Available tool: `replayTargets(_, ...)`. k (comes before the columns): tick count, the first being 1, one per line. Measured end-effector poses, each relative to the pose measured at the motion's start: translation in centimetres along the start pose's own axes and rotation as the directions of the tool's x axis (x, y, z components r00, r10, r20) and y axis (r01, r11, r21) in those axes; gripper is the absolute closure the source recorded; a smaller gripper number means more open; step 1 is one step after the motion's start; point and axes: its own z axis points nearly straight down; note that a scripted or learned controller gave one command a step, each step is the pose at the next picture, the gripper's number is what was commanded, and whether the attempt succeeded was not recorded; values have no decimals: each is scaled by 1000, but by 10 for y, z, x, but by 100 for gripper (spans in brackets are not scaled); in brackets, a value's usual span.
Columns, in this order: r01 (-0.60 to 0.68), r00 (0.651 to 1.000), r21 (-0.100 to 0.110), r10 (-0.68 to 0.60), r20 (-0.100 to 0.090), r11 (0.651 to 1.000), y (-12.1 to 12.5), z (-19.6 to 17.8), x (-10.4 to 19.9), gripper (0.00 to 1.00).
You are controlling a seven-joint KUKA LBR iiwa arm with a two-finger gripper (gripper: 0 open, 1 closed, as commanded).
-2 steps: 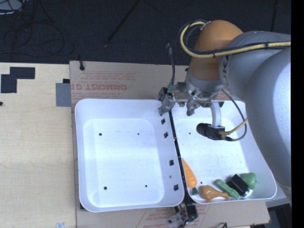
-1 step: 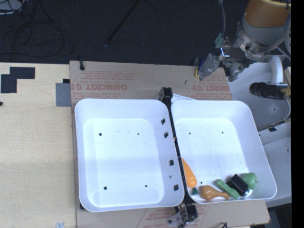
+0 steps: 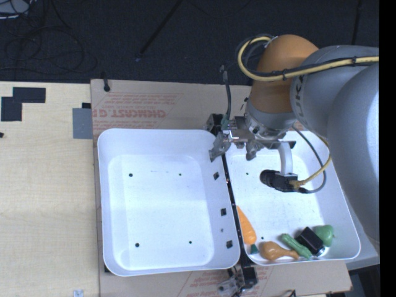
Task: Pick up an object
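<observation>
My gripper (image 3: 235,149) hangs over the back left of the right bin (image 3: 339,198), just by the wall shared with the left bin. Its two fingers stand apart, open, with nothing between them. The objects lie well away from it in the right bin's front corner: an orange carrot (image 3: 246,226) along the left wall, a tan gourd-shaped piece (image 3: 273,250), a long green piece (image 3: 296,244), a black block (image 3: 309,240) and a round green piece (image 3: 323,232).
The left bin (image 3: 108,166) lies beside the right one, its floor bare. A black fitting on a yellow cable (image 3: 276,180) hangs from the wrist over the right bin's middle. The arm's bulk covers the right bin's back right. A cardboard sheet (image 3: 154,104) lies under both bins.
</observation>
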Motion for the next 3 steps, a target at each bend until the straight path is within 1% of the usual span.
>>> replayTargets(1, -1, 1000, -13, 1, 2, 1000, 3, -20, -3, 100)
replayTargets(2, -2, 1000, -11, 2, 1, 1000, -37, 0, 22, 100)
replayTargets(3, -4, 1000, -12, 5, 2, 1000, -35, -11, 20, 100)
